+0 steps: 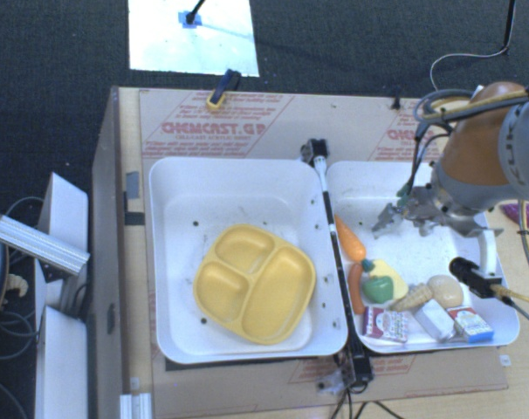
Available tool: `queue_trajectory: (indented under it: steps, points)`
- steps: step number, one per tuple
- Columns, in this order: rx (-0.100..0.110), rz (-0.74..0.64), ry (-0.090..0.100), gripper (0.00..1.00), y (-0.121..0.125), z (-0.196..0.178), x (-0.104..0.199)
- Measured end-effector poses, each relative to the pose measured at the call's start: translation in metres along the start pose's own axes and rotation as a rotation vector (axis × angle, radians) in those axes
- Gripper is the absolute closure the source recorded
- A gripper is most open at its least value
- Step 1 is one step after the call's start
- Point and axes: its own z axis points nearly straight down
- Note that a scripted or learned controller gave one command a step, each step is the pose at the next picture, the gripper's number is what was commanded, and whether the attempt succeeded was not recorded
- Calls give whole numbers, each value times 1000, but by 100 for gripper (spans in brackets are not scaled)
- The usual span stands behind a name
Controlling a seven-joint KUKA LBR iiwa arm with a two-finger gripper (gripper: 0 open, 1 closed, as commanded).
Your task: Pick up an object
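Observation:
My gripper [388, 221] hangs over the upper middle of the right bin [369, 182], open, with nothing between its fingers. Just left of it an orange carrot [350, 239] lies along the bin's left wall. Below the gripper are a yellow and green toy vegetable [382, 283] and a second orange piece [356, 288]. Toward the front sit a beige cone-shaped piece [409, 299], a pale round piece [445, 290], a red and white box [385, 324], a white block [435, 319] and a red and blue box [472, 324].
In the left bin [186, 190] a yellow divided plate [254, 282] takes up the middle and front. A black divider rail [330, 234] runs between the bins. A pink thing [519, 212] lies outside the right bin, at the far right.

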Motion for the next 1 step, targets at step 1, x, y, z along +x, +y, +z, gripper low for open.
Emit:
queue_trajectory:
  steps: [1]
  points:
    - [-14, 10, -16, 0, 4, 59, 18]
